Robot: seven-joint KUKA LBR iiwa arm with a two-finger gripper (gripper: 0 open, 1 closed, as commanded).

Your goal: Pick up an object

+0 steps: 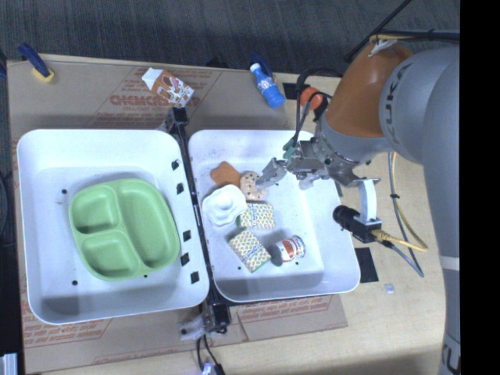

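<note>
Cut off at the right edge: most of the grey arm (426,108), with only its orange band (363,92) and wrist inside the picture. Too small and too blurred to tell how the gripper (275,172) stands at its tip. Partly covered by the white cup-like piece (225,205): the brown flat item (225,173) and the patterned packet (258,216) beside it. Unreadable at this size: the label on the small can (289,249) and the print on the wrapper (168,87) above the left bin. Clipped by the bottom edge: the cables (205,354) under the clamp between the bins. Partly hidden under the wrist: the right bin's (340,276) far corner.
</note>
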